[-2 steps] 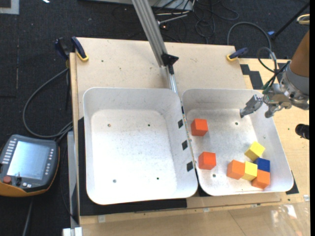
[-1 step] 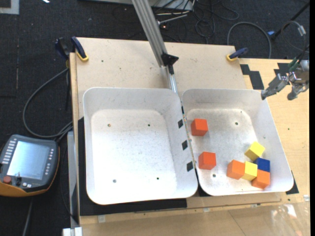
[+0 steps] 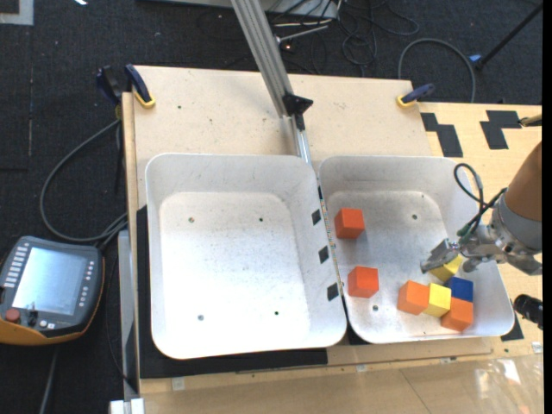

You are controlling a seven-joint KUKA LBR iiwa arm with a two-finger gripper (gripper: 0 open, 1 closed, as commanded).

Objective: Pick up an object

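A yellow block (image 3: 445, 271) sits under the gripper (image 3: 442, 260) near the right bin's (image 3: 388, 175) right wall; whether the gripper grips it I cannot tell. Just below, orange (image 3: 414, 297), yellow (image 3: 440, 298), blue (image 3: 461, 288) and orange (image 3: 458, 314) blocks cluster by the front rim. Two orange cubes (image 3: 349, 222) (image 3: 363, 281) lie apart toward the divider. The left bin (image 3: 172, 179) adjoins on the plywood bench (image 3: 224, 110).

dark carpet floor (image 3: 52, 76) strewn with black cables (image 3: 431, 54); pale wooden bench top (image 3: 224, 110); a handheld control pendant (image 3: 47, 287) lies left.
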